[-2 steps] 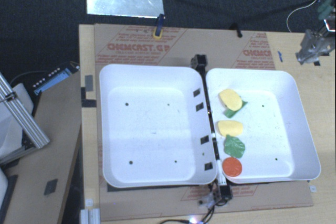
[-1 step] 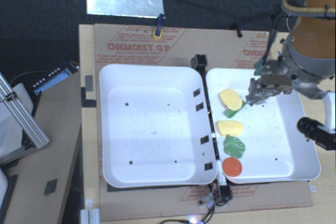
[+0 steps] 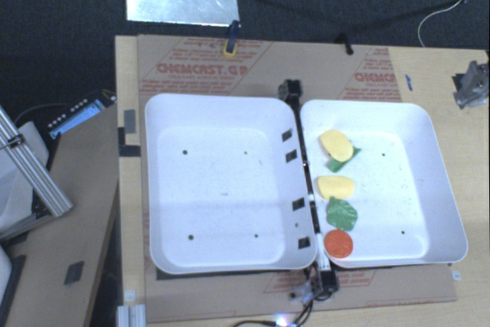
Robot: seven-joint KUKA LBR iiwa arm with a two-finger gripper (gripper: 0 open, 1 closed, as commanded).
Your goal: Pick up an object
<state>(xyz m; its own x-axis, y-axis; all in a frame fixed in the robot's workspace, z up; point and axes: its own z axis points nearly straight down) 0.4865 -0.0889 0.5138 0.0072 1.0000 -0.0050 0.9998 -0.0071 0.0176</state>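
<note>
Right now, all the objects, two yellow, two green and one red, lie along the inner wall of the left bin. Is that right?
Not quite: they lie in the right bin, along its inner wall, as the camera view shows. The upper yellow piece, small green piece, lower yellow piece, larger green piece and red piece are there.

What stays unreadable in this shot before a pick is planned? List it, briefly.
- Gripper: cut off by the camera view's right edge; finger state unreadable.
- Green piece: mostly hidden under the upper yellow piece; shape unclear.
- Yellow, green leaf and red round item: too small to identify exactly.
- Right bin near wall: contact between the pieces unclear.
</note>
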